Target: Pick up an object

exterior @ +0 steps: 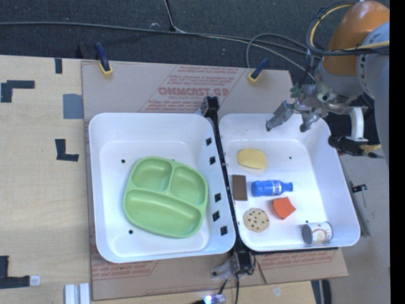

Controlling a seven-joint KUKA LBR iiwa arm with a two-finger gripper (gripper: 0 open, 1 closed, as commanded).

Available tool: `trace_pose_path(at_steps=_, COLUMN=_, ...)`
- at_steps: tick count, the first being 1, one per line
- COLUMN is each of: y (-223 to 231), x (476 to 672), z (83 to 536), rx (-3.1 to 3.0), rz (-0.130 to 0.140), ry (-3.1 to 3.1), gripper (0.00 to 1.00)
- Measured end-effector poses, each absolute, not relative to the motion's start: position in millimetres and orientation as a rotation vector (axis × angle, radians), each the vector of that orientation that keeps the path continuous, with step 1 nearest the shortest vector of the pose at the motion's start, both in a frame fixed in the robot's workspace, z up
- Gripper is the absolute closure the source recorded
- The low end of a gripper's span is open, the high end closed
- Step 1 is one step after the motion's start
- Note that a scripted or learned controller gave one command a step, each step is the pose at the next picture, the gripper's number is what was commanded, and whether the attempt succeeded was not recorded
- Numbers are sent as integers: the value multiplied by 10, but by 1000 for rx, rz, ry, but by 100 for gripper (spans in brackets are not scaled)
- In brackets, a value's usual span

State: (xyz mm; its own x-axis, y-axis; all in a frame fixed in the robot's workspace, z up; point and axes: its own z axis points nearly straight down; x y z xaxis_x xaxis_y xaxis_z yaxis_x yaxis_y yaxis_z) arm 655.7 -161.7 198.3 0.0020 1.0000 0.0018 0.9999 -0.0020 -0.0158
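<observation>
Six small things lie in the right bin [329,170], none of them held: a smooth yellow oval lump [252,159] near the middle, a flat brown rectangular bar [239,187] just below it by the divider, a blue plastic bottle [271,187] on its side beside the bar, an orange wedge-shaped block [283,208] under the bottle, a round tan cookie [255,220] dotted with dark chips to the block's left, and a small can [316,233] lying on its side in the near right corner. The left bin [104,138] holds one glossy green plate [166,197] with three compartments. Both bins are shallow white plastic and rest on a cardboard sheet [190,87]. The gripper [292,120] hangs over the right bin's far edge, its two dark fingers spread apart with nothing between them, well apart from the lump. The arm [354,30] reaches in from the right, its orange band above the wrist.
</observation>
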Motion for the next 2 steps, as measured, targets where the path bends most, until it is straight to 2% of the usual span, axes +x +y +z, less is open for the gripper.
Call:
trace_pose_path(at_steps=1, y=-1613, x=6589, z=2080, rx=-2219, rz=2, ry=-2223, gripper=0)
trace_pose_path(at_steps=2, y=-1542, x=6497, z=1514, rx=-2216, rz=7, ry=-2220, gripper=0)
